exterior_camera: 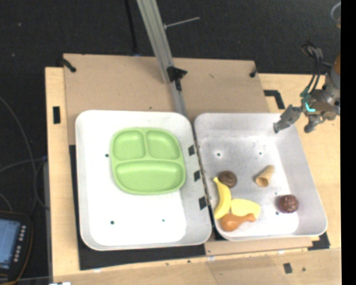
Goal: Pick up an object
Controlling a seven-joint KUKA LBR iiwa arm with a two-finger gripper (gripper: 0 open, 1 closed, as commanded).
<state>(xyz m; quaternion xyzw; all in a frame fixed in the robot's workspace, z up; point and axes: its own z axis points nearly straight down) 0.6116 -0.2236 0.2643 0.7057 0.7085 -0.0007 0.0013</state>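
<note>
The gripper (299,121) hangs with fingers spread apart, gripping nothing, over the right white bin's (243,136) far right corner; a tan cone-shaped toy (264,174) lies nearest, below-left.

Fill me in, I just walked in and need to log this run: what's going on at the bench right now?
A robot arm is set to pick up an object. Its gripper hangs open at the far right corner of the right bin, holding nothing. That bin holds a banana, a yellow piece, an orange piece, a brown doughnut, a cone and a dark round item. The left bin holds a green divided plate.
</note>
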